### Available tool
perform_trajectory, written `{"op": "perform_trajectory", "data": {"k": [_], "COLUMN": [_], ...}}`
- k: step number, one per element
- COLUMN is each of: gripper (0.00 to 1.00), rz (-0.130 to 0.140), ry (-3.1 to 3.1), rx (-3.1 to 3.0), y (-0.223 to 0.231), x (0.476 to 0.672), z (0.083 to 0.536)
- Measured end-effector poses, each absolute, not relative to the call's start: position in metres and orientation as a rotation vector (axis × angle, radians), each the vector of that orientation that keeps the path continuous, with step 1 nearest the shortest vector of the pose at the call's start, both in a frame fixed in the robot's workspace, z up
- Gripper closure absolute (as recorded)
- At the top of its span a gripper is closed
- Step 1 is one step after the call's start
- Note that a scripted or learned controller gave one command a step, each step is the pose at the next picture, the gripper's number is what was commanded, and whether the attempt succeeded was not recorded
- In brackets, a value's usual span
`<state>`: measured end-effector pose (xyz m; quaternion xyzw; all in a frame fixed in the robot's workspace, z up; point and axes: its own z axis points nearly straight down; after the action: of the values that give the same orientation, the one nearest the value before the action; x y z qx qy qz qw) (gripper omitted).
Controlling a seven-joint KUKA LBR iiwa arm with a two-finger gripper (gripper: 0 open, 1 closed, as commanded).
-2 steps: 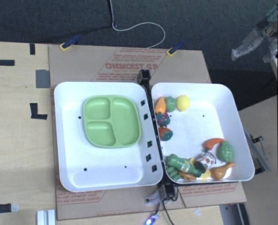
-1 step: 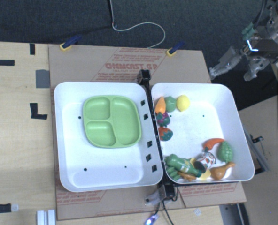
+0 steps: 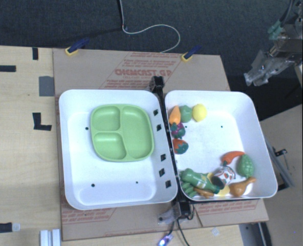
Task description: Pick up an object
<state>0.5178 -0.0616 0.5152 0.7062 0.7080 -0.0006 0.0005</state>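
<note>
End effector (image 3: 264, 70) raised at upper right, beyond the right bin (image 3: 243, 104); whether clenched or released, impossible to tell. Toy foods clustered along that bin's left wall and near corner, yellow lemon (image 3: 199, 112) included. Green divided plate (image 3: 123, 132) in left bin (image 3: 72, 137).

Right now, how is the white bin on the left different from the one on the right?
The left bin holds a single thing, a green divided plate lying flat near its middle; the right bin holds many small colourful toy foods. Those toys crowd the right bin's inner wall and near corner, among them a yellow ball, leaving its middle bare. Both bins are shallow, white and sit side by side.
</note>
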Motion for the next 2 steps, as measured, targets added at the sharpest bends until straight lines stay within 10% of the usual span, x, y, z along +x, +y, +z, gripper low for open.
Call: {"op": "perform_trajectory", "data": {"k": [2], "gripper": [1.00], "rz": [-0.001], "ry": [2.228], "rx": [2.216], "y": [0.026], "x": [0.484], "z": [0.491]}}
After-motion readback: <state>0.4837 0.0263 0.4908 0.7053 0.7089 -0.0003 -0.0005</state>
